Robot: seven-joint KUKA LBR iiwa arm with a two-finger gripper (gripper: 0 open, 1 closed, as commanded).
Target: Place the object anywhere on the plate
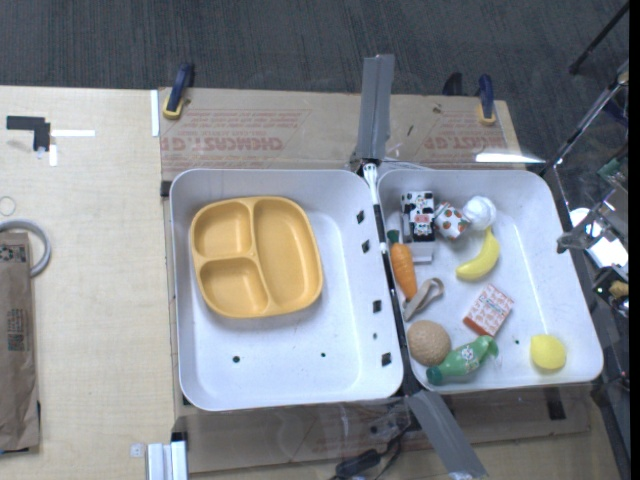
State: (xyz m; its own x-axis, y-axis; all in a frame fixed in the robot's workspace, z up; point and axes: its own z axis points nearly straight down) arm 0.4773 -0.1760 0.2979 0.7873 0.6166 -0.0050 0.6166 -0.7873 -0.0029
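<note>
Bench: two white bins. Yellow divided plate (258, 257) sits in left bin (290, 363). Objects lie in right bin (535, 298): banana (481, 256), carrot (403, 270), lemon (547, 352), green bottle (462, 360), carton (488, 311).

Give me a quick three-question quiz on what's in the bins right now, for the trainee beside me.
1. True or false: the yellow plate lies in the left bin.
2. Which thing lies nearest the right bin's front right corner? A) banana B) lemon C) carrot
3. Fill in: the plate has ___ compartments.

Key
1. True. It lies toward the bin's back left, with nothing on it.
2. B. The lemon sits by that corner; the banana is farther back, the carrot by the divider.
3. Three: two small ones on the left, one long one on the right.
</note>
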